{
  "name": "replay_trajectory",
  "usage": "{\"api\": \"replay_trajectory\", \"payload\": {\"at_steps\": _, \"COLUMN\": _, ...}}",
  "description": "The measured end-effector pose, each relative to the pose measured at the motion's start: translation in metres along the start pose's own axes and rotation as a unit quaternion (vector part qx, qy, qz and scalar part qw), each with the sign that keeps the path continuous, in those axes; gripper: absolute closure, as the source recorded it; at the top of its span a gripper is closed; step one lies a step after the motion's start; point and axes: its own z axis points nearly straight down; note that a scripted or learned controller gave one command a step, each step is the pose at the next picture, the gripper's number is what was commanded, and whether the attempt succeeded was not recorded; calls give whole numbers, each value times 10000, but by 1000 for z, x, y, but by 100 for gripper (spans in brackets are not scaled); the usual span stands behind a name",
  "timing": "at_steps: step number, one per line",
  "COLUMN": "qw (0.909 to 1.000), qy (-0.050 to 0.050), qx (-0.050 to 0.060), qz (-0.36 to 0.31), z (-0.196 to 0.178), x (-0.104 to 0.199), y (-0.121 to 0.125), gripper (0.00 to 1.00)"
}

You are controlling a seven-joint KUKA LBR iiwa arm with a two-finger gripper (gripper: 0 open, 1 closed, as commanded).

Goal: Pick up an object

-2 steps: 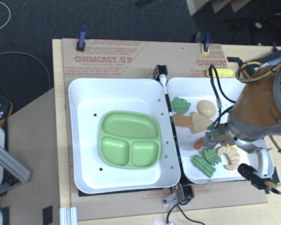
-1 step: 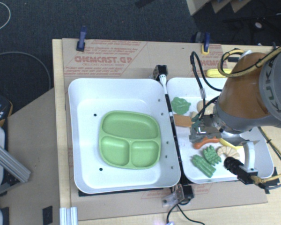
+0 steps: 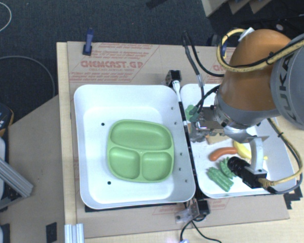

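Two white bins (image 3: 86,135); arm (image 3: 253,75) bent low over right bin (image 3: 278,181).

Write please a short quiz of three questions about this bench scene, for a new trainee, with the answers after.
1. True or false: the green divided plate lies in the right bin.
2. Which item lies nearest the orange sausage-shaped item? A) the blue clip B) the yellow item C) the green divided plate
3. Fill in: the arm hangs over the ____ bin.

Key
1. False: it lies in the left bin.
2. B: the yellow item sits right beside it, with the green ridged item just below.
3. Right.
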Motion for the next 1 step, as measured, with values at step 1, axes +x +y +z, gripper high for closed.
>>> {"api": "replay_trajectory", "payload": {"at_steps": 1, "qw": 10000, "qy": -5, "qx": 6, "qz": 14, "z": -55, "x": 45, "y": 10, "gripper": 100}}
